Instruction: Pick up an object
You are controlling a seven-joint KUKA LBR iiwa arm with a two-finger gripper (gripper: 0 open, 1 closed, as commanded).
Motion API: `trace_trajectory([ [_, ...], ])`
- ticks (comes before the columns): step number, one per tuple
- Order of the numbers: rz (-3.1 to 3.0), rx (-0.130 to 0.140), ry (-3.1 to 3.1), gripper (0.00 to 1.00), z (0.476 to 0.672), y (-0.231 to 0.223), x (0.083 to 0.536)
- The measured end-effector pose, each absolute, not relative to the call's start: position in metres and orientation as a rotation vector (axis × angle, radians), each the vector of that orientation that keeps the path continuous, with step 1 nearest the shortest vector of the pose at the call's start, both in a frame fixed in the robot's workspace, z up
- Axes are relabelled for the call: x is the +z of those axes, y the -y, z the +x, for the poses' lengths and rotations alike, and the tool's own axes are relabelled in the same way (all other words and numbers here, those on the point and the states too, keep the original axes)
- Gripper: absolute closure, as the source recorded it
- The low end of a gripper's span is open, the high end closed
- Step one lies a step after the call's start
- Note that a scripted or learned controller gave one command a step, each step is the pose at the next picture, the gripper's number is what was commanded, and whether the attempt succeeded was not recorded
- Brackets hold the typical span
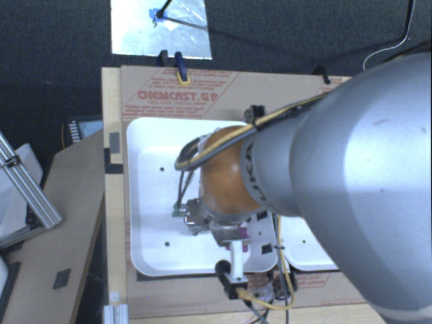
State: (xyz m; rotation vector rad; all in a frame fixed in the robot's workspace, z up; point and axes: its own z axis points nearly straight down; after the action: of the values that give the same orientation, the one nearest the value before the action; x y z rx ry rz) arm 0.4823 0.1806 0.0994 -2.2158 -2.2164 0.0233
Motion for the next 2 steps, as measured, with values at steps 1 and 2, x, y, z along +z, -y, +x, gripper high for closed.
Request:
trace_trajectory([
  [1,-2.220,-0.024,2.231,1.00,0.505,-0.197,0.245],
  [2,-2.218,-0.027,2.234,1.00,0.549,-0.237,0.363],
])
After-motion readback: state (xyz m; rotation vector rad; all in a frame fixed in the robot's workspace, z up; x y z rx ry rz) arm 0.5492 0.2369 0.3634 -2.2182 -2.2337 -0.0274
